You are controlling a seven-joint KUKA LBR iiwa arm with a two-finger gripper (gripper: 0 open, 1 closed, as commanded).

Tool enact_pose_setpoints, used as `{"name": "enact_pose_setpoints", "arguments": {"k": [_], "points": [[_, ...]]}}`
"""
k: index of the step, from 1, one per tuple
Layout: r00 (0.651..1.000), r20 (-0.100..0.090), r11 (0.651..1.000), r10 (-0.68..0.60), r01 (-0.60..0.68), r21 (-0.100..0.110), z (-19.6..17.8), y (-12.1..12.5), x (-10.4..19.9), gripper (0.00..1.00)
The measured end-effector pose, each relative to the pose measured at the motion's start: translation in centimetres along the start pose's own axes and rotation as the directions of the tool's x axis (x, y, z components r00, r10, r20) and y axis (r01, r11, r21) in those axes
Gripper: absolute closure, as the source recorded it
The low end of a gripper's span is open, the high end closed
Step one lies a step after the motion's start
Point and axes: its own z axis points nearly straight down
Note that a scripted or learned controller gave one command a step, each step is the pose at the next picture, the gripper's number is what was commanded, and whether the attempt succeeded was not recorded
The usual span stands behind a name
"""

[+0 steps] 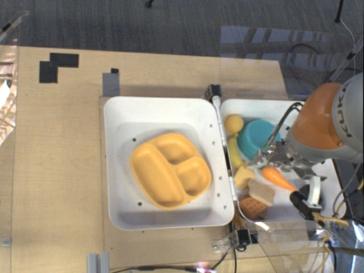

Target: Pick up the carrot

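**Carrot close under the wrist, crowded on all sides**

From my seat I see the wooden bench (57, 169) and its two bins. In the right bin (250, 106), near its front edge, a cracker (253, 207) and a bread slice (261, 193) touch the carrot (278, 178). Whether the gripper (277, 159) has it, I cannot tell. I judge a slip likely: neighbours could nudge it. Farther back sit the teal bowl (255, 138) and the lemon (233, 123).

We find the gripper (272, 165) in the right-hand shallow white bin (259, 107), with the orange tapered carrot (277, 178) just below it. The teal round bowl (256, 139) lies just left of it, the yellow ball (233, 123) beyond that. The tan bread slice (261, 192) sits below-left. Far left, the yellow divided plastic plate (169, 169) rests in the left-hand shallow white bin (119, 209).
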Motion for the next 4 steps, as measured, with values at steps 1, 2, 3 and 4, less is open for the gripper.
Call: {"name": "enact_pose_setpoints", "arguments": {"k": [1, 2, 3, 4], "points": [[0.985, 0.001, 0.985, 0.172, -0.172, 0.016, 2.3, -2.8, -0.4, 0.0], [0.986, -0.005, 0.985, 0.17, -0.17, 0.011, 1.1, -2.4, -0.1, 1.0], [0.986, -0.007, 0.986, 0.168, -0.168, 0.007, 0.1, -2.2, 0.0, 1.0], [0.951, 0.001, 0.951, 0.309, -0.309, 0.03, -10.1, -3.0, 5.2, 1.0]]}}
